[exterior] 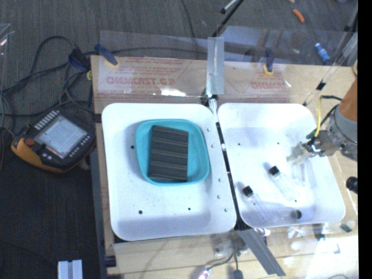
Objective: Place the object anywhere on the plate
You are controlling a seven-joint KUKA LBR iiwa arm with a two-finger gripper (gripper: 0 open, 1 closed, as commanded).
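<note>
One gripper (306, 150) hangs over the right bin (256, 118), at its right side; its grip state cannot be told. Several clear vials (283, 183) with black caps lie below it. Well left, the teal plate (200, 156) already carries a dark ridged block (168, 153). Risk: a smooth, round vial could slip or roll away during pickup.

Tabletop (174, 77): pale wooden surface, printed red lettering along its far edge.
Left bin (116, 173): shallow, white, on the tabletop's left half.
Right bin (256, 124): shallow, white, just beside the left bin, toward the tabletop's right edge.
Blue clamps (106, 55): at the far edge.
</note>
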